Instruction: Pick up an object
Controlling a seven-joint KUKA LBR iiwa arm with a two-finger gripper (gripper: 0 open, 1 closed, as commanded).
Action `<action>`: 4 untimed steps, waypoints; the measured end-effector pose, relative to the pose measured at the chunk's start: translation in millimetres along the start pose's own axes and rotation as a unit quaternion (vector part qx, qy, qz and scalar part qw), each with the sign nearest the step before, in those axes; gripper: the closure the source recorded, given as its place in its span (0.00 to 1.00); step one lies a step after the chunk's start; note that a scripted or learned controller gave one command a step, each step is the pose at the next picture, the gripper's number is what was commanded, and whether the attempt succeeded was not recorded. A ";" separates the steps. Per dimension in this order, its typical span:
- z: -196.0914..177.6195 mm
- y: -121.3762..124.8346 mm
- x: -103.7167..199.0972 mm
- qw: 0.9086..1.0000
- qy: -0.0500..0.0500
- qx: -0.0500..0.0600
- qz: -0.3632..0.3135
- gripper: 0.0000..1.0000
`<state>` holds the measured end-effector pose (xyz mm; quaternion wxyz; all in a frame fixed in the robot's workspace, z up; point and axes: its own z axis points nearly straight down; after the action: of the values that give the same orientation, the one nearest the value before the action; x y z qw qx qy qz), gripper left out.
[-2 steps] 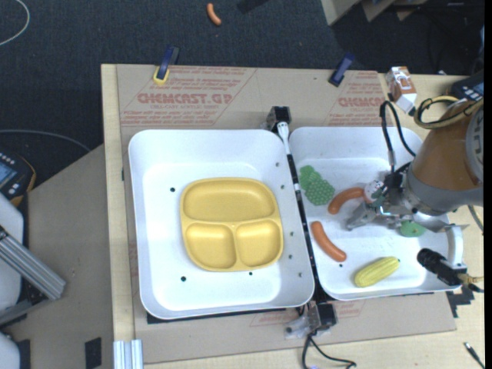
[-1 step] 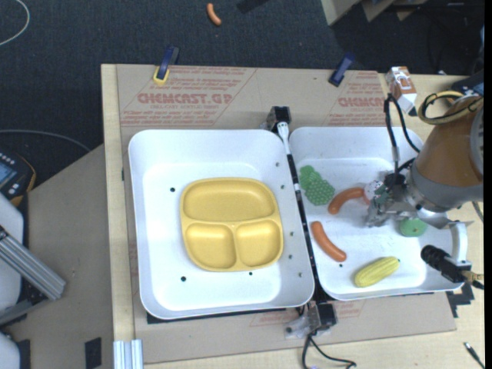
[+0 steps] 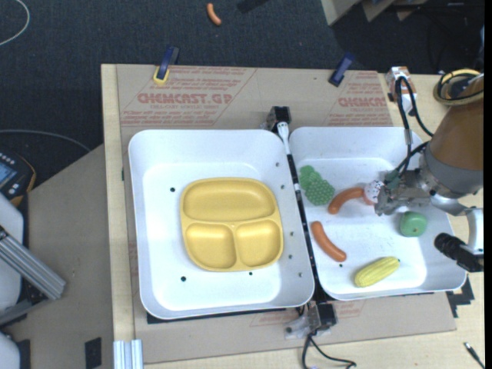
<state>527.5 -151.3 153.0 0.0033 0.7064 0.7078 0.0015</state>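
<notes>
So the gripper [image 3: 382, 197] sits right at the end of that upper sausage [image 3: 347, 198]; can't tell finger state (blurry). Probably light, slick plastic; grab mid-length.

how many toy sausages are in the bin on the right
2. One sausage lies curved in the middle of the right bin, beside the claw. The other sausage lies lower, near the bin's left wall. The arm may hide more.
</notes>
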 end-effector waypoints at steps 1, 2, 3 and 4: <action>-56.9 5.7 9.3 1.000 0.000 -0.001 0.000 1.00; -73.0 6.9 9.3 1.000 0.000 0.001 0.000 1.00; -83.3 17.9 64.0 1.000 0.002 0.001 -0.002 1.00; -72.2 35.9 118.0 1.000 0.002 0.002 -0.002 1.00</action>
<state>562.6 -33.0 225.1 0.0007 0.7047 0.7095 0.0013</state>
